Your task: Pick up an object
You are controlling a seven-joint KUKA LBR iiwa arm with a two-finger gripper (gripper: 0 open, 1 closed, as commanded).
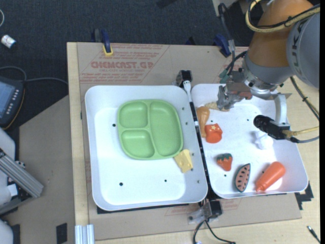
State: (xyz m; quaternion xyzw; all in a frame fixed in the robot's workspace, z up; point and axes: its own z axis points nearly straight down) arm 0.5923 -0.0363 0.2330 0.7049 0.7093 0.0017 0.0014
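1. I see my gripper [225,99] low over the far left part of the right bin [292,179], near the wall that the two bins share

2. I cannot tell how the hand is set, because the wrist above it hides that part, and I see nothing held in it

3. The closest thing to it is a tan, cone-shaped toy [203,117], maybe an ice cream cone or a bit of bread. It lies just to the left of the gripper and a bit nearer to me, right by the shared wall. Its long side runs from the far end to the near end of the bin, so I think the hand should close across its narrow side

4. Next along that line is a small red-orange toy [213,132], then a toy strawberry [225,161]. Both sit apart from the gripper, toward the near side

5. The watermelon slice [242,177] and the toy carrot [269,175] lie close to each other by the near rim, far from the gripper. The carrot points up and to the right

6. The left bin [101,151] holds a green tray with three parts [150,128] and a yellow piece [184,160] touching its near right corner. These are across the wall, so I judge the cone the easy pick, with a short move left and toward me
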